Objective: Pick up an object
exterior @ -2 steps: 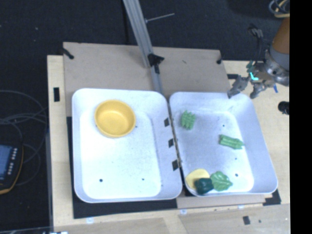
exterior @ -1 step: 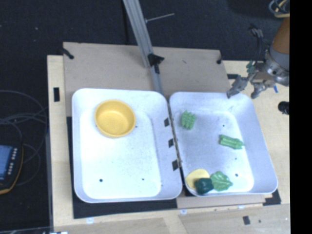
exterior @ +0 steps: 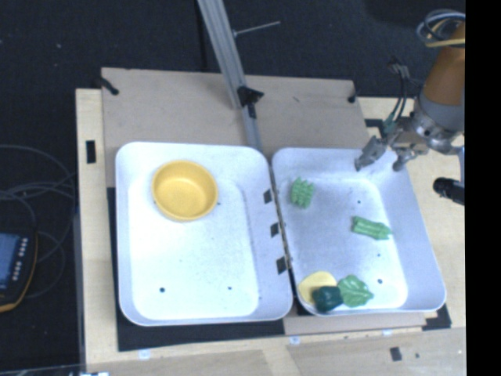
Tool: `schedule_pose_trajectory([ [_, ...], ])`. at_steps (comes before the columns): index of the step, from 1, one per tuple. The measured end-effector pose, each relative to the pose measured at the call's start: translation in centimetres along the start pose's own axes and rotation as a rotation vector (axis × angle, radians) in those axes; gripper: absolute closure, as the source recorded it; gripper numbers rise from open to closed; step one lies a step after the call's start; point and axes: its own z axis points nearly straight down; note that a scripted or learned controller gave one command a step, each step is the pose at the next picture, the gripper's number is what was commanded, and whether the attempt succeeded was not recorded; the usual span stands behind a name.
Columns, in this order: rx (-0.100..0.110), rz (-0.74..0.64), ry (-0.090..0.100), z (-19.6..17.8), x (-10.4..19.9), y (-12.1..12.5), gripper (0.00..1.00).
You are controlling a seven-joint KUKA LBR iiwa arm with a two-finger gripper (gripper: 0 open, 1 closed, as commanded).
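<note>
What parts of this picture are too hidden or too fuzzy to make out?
- Arm: cut off by the camera view's right edge above the orange band.
- Yellow piece: partly covered by the dark green block, so its shape is unclear.
- Green toys: too small and blurred to identify.
- Device at the left: cut off by the edge.

Right bin holds five small objects. A green knobbly block lies near the bin's upper left. A green elongated piece lies at mid-right, slightly tilted. In the lower left corner cluster a yellow piece, a dark green cube touching it, and a light green leafy piece just beside. Left bin holds a yellow bowl, upright, upper left.
</note>
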Motion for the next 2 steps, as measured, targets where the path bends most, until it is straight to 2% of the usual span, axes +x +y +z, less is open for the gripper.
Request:
schedule_pose_trajectory([
  [1, 0.001, 0.000, 0.000, 5.8, 0.8, 0.2, 0.00],
  [2, 0.000, -0.001, 0.000, 9.5, 0.7, 0.1, 0.00],
])
